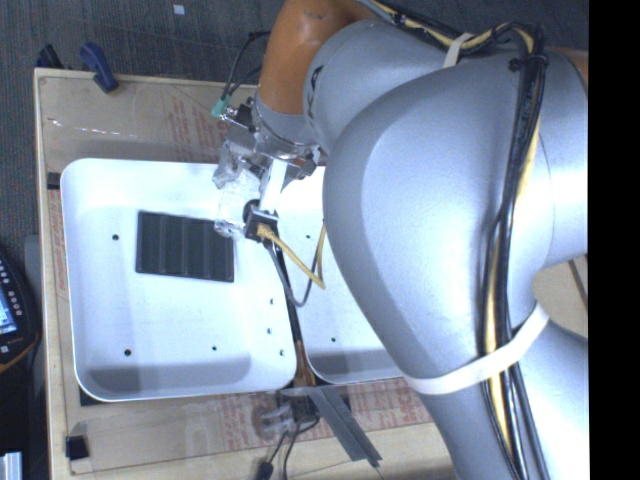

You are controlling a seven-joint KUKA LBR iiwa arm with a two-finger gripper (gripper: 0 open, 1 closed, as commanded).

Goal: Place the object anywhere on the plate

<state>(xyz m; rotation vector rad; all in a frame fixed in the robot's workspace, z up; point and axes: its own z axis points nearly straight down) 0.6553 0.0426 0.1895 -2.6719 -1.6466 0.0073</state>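
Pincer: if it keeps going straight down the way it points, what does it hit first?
Probably the right end of the dark ribbed plate in the left bin, or bare floor beside it. The pincer hangs over that edge; depth is unclear.

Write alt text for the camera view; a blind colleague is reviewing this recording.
A large grey robot arm reaches in from the right, its gripper above the right edge of the left white bin. A dark ridged rectangular plate lies flat in that bin. The arm covers most of the second bin.
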